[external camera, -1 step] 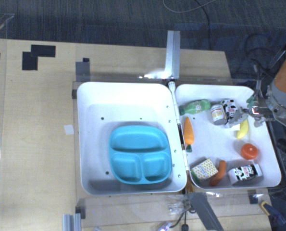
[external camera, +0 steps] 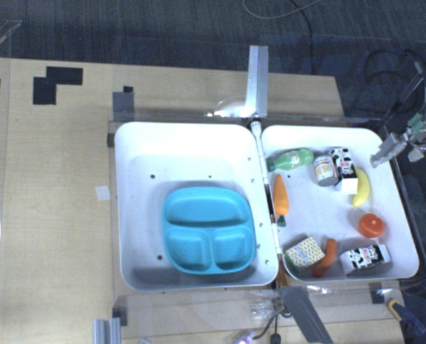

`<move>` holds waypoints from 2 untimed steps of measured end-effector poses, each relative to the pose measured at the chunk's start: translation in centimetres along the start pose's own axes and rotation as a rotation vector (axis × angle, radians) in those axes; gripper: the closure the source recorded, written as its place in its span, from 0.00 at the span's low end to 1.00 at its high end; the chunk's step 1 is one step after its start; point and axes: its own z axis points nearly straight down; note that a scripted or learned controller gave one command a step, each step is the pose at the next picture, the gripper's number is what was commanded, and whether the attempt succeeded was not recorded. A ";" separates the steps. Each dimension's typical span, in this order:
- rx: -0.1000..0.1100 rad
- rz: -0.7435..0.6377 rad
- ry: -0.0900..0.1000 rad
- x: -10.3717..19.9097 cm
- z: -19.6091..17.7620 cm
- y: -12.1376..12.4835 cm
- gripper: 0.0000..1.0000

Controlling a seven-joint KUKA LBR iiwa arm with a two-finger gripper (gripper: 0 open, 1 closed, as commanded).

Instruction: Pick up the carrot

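The carrot (external camera: 280,196) is orange with a green top and lies lengthwise along the left wall of the right bin (external camera: 406,213), close to the divider. The gripper (external camera: 384,153) hovers at the right bin's far right corner, well to the right of the carrot and above the banana (external camera: 361,187). Nothing hangs from it that I can make out.
In the right bin lie a green packet (external camera: 290,159), a small can (external camera: 324,169), two cow-print cartons (external camera: 344,163) (external camera: 364,258), a red-orange fruit (external camera: 371,225), a sausage (external camera: 326,256) and a patterned box (external camera: 304,251). A blue divided plate (external camera: 209,228) sits in the left bin (external camera: 137,192).
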 end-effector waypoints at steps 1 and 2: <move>-0.006 -0.006 -0.002 0.1 -1.2 0.2 1.00; -0.013 -0.012 -0.005 0.1 -2.4 0.4 1.00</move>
